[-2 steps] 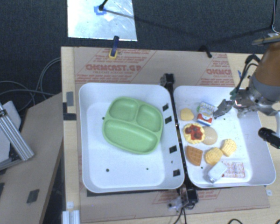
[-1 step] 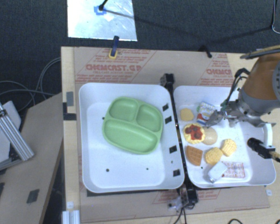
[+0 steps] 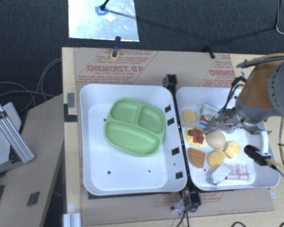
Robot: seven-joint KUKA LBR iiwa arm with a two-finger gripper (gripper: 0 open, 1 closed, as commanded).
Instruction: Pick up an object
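Right bin (image 3: 270,176), claw (image 3: 217,125) above bun (image 3: 216,139)

Green divided plate (image 3: 134,126) in left white bin (image 3: 92,174), silver sheet (image 3: 103,13) on dark floor beyond bench

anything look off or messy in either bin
Nothing looks spilled or broken. The green divided plate sits askew in the left bin, turned at an angle to its walls. The food items are jumbled close together in the right bin, by the gripper.

We count two white bins (image 3: 92,141); one green divided plate (image 3: 134,126); about eight small food items (image 3: 217,139) in right-of-frame bin.
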